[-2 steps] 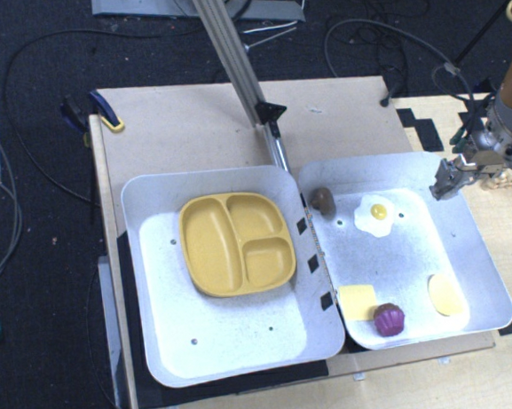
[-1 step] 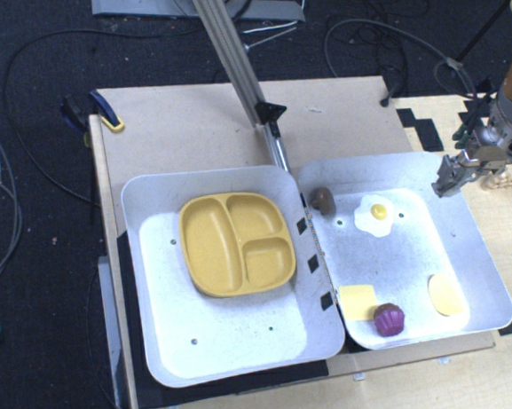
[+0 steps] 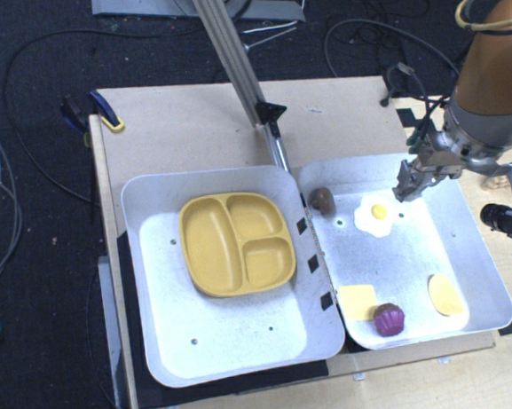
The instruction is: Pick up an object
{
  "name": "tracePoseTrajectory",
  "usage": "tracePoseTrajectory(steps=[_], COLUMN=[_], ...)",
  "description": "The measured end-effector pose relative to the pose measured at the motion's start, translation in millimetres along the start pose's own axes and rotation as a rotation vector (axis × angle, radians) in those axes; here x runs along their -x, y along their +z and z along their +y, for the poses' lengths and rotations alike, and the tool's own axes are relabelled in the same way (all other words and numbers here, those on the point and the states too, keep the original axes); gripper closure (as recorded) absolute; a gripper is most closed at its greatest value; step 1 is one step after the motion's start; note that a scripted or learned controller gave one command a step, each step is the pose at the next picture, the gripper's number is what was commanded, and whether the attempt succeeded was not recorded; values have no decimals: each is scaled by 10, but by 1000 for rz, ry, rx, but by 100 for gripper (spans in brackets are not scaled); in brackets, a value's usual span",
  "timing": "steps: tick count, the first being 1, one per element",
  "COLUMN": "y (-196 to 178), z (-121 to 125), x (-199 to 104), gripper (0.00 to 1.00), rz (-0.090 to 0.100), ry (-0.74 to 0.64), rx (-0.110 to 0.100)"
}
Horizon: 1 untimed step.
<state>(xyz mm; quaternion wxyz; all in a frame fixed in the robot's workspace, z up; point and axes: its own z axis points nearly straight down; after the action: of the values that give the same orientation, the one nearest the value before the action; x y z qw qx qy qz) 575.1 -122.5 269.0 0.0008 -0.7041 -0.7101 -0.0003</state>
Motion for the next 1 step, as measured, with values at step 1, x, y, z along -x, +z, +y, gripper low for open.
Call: tracePoseTrajectory(steps=[1], y=[86], z=[8], x=[-597], gripper=[100], rz=[0], ry=[0], rx=[0])
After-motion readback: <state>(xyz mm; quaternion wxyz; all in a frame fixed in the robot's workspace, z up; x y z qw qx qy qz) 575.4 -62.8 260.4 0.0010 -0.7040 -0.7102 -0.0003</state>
